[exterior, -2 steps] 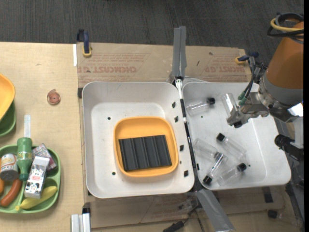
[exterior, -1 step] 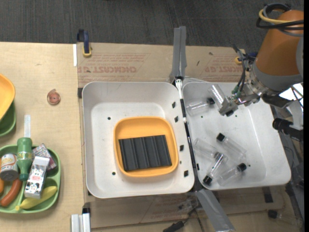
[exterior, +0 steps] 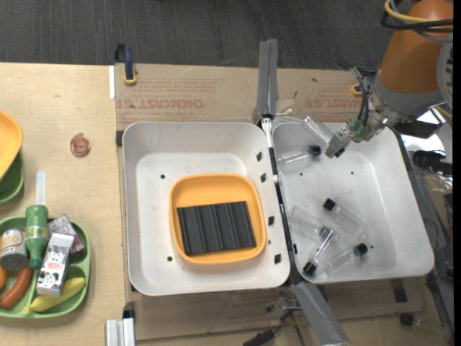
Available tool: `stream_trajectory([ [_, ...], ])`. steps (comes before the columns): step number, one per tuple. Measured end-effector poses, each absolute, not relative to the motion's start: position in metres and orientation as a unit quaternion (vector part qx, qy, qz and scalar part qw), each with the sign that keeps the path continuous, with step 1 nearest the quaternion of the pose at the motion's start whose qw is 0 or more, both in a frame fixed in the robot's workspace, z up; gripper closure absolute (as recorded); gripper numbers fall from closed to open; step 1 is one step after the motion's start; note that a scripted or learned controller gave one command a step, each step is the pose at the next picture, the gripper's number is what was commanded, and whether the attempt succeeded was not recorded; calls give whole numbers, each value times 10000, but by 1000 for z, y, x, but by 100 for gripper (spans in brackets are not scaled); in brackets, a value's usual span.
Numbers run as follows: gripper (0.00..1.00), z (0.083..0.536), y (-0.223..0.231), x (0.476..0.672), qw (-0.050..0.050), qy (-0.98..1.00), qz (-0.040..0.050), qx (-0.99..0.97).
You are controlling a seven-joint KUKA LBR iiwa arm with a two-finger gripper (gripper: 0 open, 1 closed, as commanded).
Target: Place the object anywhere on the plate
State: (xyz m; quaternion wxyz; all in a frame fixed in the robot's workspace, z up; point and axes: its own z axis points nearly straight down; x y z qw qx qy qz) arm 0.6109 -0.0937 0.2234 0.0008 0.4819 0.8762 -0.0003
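Note:
An orange plate lies in the middle of the left bin, and a black ridged slab rests on it. Several clear vials with black caps are scattered in the right bin: one at the back, one near the divider, others toward the front. My gripper hangs low over the back of the right bin, just right of the back vial's black cap. I see nothing held in it.
A metal divider post stands between the bins at the back. Left of the bins, a green tray holds toy food, beside a yellow bowl. Cardboard lies behind the bins.

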Motion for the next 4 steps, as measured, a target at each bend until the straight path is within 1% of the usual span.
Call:
stream_trajectory([
  [1, 100, 239, -107, 659, 20, 9384, -1, 3456],
  [2, 100, 279, -129, 651, 24, 9615, -1, 2748],
  [3, 100, 305, -147, 651, 24, 9871, 1, 1599],
  [4, 100, 368, -217, 635, 30, 9999, -2, -96],
])
